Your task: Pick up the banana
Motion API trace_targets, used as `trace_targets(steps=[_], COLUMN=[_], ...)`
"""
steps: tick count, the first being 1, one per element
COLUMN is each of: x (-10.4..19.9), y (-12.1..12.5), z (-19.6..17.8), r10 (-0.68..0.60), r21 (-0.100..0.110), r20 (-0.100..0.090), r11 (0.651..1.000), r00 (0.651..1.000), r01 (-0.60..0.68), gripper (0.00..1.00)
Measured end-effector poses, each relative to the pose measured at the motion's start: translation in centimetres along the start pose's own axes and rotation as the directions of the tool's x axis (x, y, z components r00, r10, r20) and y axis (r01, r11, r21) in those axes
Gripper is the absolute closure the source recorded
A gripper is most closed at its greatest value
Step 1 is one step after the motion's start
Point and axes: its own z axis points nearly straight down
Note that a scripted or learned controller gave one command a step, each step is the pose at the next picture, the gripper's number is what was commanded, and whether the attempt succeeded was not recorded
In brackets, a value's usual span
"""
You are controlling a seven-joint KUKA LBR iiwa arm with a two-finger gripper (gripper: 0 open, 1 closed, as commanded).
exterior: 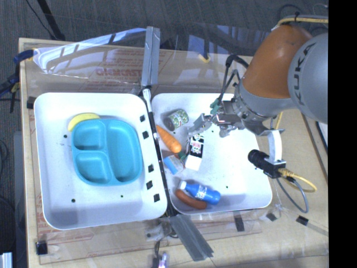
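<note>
From the camera view above the bench, I judge the task barely begun: the banana (83, 119) lies in the left bin (50, 166), at its far side, a yellow curve mostly hidden under the far-left corner of the blue divided tray (106, 151), and nothing of mine is near it. My gripper (196, 126) hangs over the right bin (245, 188), low above its far-left part; whether it is spread or closed I cannot tell, since the tips blur into the clutter below, and I see nothing clearly held in it. What is left is nearly everything: to cross the divider (149, 133) between the bins, come down at the banana, close on it and lift. Around my gripper lie the things I must leave alone: a small round can (178, 118) just to its left, an orange carrot (169, 139) along the bin's left wall, a white and black box (194, 151) right beneath me, a blue bottle (202, 192) and a brown sausage (189, 201) at the near edge. The real obstacle, I think, is the tray: it touches or overlaps the banana, leaving only a narrow yellow strip between tray and bin wall to grasp.
</note>
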Motion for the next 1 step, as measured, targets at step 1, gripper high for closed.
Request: trace_targets(steps=[1], x=[-3.69], y=[1.56], z=[10.83], r10=[-0.01], r21=[0.0], r20=[0.0], r11=[1.0], r00=[1.0], r01=[0.01], gripper=[0.0])
